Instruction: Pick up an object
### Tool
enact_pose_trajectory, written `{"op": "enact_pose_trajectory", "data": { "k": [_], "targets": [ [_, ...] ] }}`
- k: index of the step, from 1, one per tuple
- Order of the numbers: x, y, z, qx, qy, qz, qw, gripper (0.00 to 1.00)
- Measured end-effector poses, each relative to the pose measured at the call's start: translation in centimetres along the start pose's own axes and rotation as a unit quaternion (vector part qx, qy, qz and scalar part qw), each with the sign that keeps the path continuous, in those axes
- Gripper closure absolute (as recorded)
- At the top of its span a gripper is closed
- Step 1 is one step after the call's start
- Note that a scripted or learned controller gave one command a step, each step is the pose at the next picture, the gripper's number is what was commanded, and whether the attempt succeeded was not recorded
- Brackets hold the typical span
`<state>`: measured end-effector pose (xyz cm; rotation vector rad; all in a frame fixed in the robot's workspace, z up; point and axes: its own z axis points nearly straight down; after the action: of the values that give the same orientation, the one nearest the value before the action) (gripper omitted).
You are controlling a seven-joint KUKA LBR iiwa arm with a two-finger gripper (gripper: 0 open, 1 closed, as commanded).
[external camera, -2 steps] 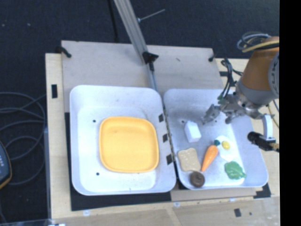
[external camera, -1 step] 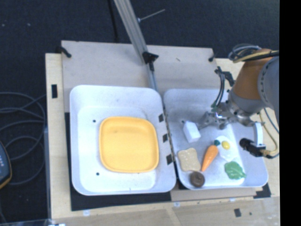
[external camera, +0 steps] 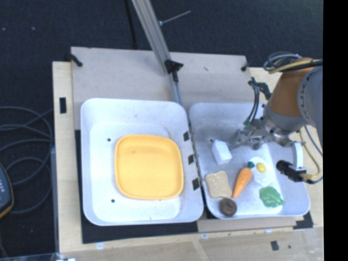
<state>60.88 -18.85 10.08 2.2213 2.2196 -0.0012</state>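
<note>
From above, the arm (external camera: 296, 94) comes in from the right, its orange band over the right bin's (external camera: 217, 116) far right edge, and bends down toward the bin's middle. The gripper (external camera: 246, 139) hangs low over the bin floor, pointing left, with cables looping beside the wrist. Nothing sits between its tips; whether they are spread or closed cannot be told from this angle.

Taking the carrot (external camera: 242, 181) as the mark: it lies tilted in the right bin, below the gripper and apart from it. A white block (external camera: 221, 151) lies up and to the left of it, just left of the gripper. A slice of toast (external camera: 218, 184) lies just left of the carrot, and a brown round piece (external camera: 228, 206) sits below it. A fried egg (external camera: 260, 168) is just right of the carrot's top, with a green leafy piece (external camera: 271, 197) lower right.

A yellow plate (external camera: 148, 166) rests in the left bin (external camera: 98, 118), well left of the carrot.
</note>
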Motion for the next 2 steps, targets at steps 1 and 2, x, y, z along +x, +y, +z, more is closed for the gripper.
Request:
{"op": "enact_pose_trajectory", "data": {
  "k": [1,2],
  "targets": [
    [0.0,0.0,-1.1,-0.001,0.0,0.0,1.0,1.0],
    [-0.4,0.1,-7.4,-0.002,0.0,0.0,1.0,1.0]
  ]
}}
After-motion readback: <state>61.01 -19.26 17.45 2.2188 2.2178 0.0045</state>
